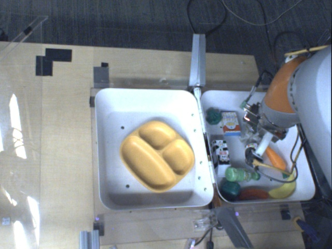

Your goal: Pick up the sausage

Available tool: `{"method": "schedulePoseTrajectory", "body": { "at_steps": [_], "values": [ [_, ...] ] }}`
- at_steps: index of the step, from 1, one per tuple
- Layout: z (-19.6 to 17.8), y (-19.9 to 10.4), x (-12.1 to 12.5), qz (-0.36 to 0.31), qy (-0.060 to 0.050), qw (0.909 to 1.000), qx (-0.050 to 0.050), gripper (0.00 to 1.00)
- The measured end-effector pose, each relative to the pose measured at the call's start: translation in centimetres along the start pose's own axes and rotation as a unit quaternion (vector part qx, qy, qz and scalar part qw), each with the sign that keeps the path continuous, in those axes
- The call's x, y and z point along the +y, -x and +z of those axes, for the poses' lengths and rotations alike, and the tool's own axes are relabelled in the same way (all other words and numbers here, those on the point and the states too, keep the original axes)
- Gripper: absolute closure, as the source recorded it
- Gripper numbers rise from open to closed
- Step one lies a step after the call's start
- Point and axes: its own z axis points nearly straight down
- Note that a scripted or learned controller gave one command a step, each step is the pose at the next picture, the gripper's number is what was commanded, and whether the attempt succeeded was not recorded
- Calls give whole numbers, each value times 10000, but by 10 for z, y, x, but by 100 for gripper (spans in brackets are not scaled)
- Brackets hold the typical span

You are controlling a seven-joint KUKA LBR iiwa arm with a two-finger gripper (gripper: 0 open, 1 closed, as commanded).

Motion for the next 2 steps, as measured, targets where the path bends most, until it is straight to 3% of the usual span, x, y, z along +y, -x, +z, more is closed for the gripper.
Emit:
{"method": "schedulePoseTrajectory", "body": {
  "at_steps": [1,2],
  "values": [
    [-1,15,-41,2712,21,9625,11,100],
    [0,9,-14,3772,-8,9261,-9,100]
  ]
}}
